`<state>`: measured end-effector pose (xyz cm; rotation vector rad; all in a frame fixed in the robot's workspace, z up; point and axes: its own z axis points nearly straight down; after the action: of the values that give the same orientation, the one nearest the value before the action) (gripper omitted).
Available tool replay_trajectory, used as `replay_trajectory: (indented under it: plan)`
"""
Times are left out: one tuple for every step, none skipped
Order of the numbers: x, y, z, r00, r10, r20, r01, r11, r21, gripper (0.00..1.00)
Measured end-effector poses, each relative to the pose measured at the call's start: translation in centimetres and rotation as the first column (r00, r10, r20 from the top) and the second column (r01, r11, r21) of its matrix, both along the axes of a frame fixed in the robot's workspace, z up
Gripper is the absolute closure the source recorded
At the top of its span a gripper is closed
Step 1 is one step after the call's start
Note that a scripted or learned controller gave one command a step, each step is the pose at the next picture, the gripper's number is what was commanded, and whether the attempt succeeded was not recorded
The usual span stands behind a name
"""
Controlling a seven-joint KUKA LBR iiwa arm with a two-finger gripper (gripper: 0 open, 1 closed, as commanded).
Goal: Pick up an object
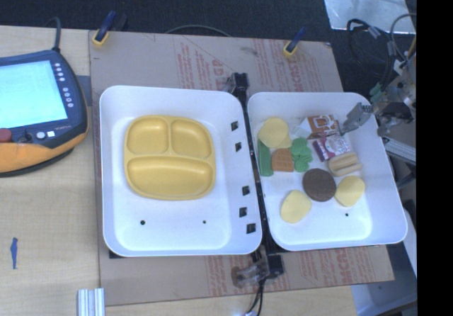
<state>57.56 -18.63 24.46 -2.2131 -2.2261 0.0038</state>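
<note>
Camera view: gripper over the right bin, upper right corner.
Whether it is released or clenched I cannot tell. Play food lies below: a bread roll, long axis left-right, and a brown disc. A yellow divided plate fills the left bin; cardboard underneath.

Red printed lettering runs along the edges of the cardboard sheet beneath the bins; it is too faint and small to read. The small packets in the right bin carry printed labels, not legible. The handheld screen displays lines of text, unreadable.
</note>
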Motion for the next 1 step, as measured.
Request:
replay_trajectory:
  plan:
    - [8.3,0.9,-12.53,1.0,0.004,0.007,-0.004,1.0,-0.003,0.0]
